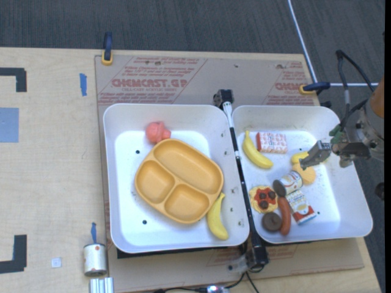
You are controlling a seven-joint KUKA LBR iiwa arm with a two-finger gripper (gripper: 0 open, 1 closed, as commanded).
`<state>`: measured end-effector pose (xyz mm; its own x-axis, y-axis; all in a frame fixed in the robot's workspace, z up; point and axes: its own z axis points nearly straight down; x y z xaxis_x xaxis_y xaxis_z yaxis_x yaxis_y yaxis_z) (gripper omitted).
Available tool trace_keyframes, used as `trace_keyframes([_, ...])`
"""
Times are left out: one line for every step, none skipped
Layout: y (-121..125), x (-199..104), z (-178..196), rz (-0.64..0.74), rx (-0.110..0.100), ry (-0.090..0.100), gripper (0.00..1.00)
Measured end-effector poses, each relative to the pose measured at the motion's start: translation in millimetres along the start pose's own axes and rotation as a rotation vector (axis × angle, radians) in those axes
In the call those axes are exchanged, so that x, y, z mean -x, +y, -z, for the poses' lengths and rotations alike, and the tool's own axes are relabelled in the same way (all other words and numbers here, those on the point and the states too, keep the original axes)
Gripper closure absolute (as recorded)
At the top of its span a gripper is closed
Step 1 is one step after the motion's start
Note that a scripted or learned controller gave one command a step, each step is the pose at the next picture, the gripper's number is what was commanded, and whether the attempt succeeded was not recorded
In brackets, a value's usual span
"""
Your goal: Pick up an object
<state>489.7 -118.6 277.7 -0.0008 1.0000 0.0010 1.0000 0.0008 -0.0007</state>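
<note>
1. We see the yellow fruit [303,166], perhaps a lemon, in the right bin [351,218], right of frame centre, partly hidden by the gripper.
2. The gripper [314,156] hangs just above it, reaching in from the right edge; we cannot tell whether the fingers are spread or clenched.
3. Near it lie a small can [291,182], a sausage [285,214], a pizza slice [263,198], a banana [255,152] and a red-and-white packet [271,142].
4. In the left bin [116,163] sit an orange divided tray [178,180], a pink ball [157,131] at its upper left, and a second banana [217,217] at its lower right.
5. Both bins rest on the desk [43,182].
</note>
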Motion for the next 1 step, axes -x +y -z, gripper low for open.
trace_keyframes([-2.0, 31.8, -165.9, -0.002, -0.002, 0.0, 0.0])
